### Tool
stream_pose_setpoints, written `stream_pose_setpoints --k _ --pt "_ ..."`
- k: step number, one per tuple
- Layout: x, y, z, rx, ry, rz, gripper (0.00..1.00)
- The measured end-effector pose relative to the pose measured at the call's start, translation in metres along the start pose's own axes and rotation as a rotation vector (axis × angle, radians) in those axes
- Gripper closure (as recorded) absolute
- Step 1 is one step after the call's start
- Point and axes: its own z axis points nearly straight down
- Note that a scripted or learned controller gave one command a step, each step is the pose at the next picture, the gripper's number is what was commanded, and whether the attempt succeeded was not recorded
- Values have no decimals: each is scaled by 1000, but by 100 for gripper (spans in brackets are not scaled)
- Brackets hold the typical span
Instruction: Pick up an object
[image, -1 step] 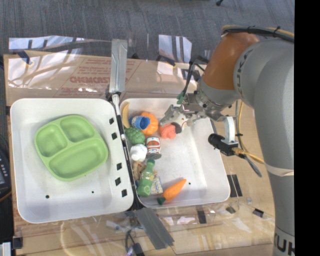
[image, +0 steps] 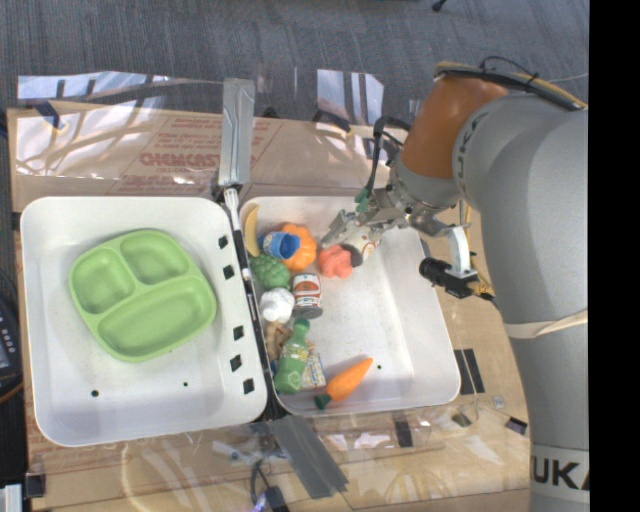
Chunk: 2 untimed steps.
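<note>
Carrot (image: 346, 381) lies low (right bin (image: 420, 330)); claw (image: 352, 236) state unclear above pink toy (image: 336, 262).

Fingers (image: 352, 238) blurred, grip unclear; banana (image: 250, 226) half hidden by bin wall (image: 236, 262).

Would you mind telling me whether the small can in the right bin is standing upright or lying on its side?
Upright, apparently: the can shows its round lid facing up, with the label band below, beside the white ball.

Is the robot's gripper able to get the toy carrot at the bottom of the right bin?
Probably yes. The toy carrot lies by itself on bare bin floor, with nothing on top of it. The gripper hangs over the far end of the same right bin, beside a pink toy, with open floor between.
</note>
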Motion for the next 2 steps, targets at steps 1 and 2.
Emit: stream_pose_setpoints --k 1,2 --pt "26 -6 -16 4 3 -152 0" --pt "-18 -2 19 -24 -9 -169 0"
